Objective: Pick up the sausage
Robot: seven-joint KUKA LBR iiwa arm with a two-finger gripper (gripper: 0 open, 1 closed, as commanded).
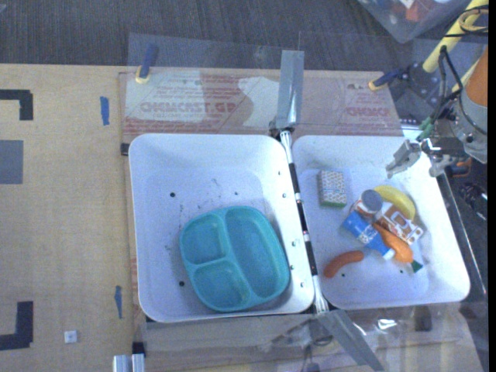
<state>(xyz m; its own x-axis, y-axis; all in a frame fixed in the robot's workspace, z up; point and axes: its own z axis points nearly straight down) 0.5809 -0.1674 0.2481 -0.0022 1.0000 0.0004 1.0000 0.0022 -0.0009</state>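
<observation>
The sausage (pixel 343 263) is a curved reddish-brown piece lying on the floor of the right bin (pixel 449 285), near its front left. My gripper (pixel 418 161) hangs over the far right part of that bin, well behind and to the right of the sausage. Its fingers are spread apart, with nothing between them. The arm comes in from the right edge above it.
Between gripper and sausage lie a banana (pixel 397 201), a small can (pixel 371 201), a blue carton (pixel 364 229), a carrot (pixel 399 247) and a patterned box (pixel 402 225). A speckled sponge (pixel 333 187) sits further left. The left bin (pixel 155 161) holds a teal divided plate (pixel 232 258).
</observation>
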